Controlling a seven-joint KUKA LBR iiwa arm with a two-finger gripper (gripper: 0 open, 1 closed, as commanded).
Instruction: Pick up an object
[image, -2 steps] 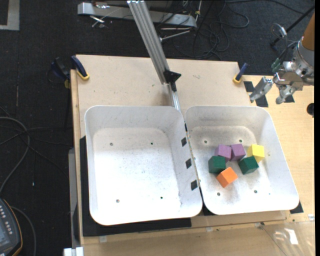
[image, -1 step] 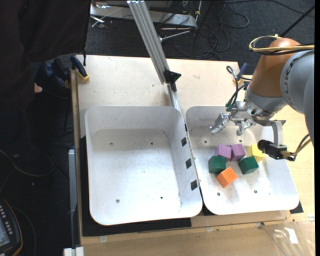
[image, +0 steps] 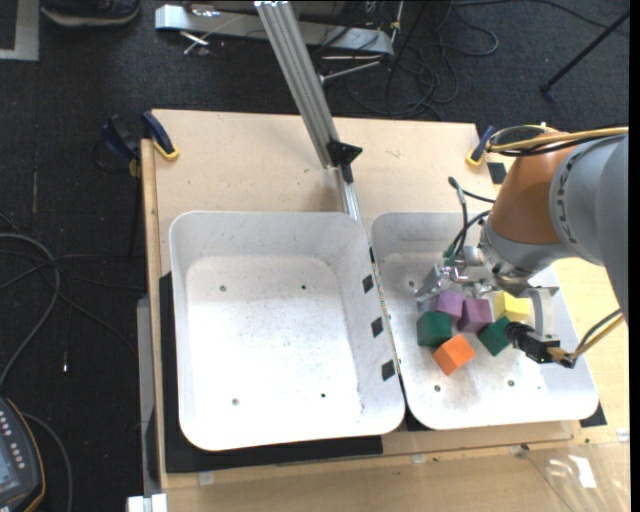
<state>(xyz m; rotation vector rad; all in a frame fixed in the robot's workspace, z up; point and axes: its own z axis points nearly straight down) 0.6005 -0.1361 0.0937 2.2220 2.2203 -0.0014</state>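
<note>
Two shallow white bins are seen side by side on the bench (image: 250, 160). The left bin (image: 265, 330) is set against the right bin (image: 480, 400), in which a tight cluster of small blocks is gathered. A dark green block (image: 434, 328) is placed at the left of the cluster, with an orange block (image: 454, 353) just below it. Two purple blocks (image: 463, 309) are seen above these, a yellow block (image: 516, 305) to their right and a second green block (image: 495, 337) beneath it. The grey arm (image: 560, 210) is extended in from the right, and the gripper (image: 452, 278) is lowered at the upper edge of the cluster, beside the purple blocks. Whether anything is grasped cannot be told.
</note>
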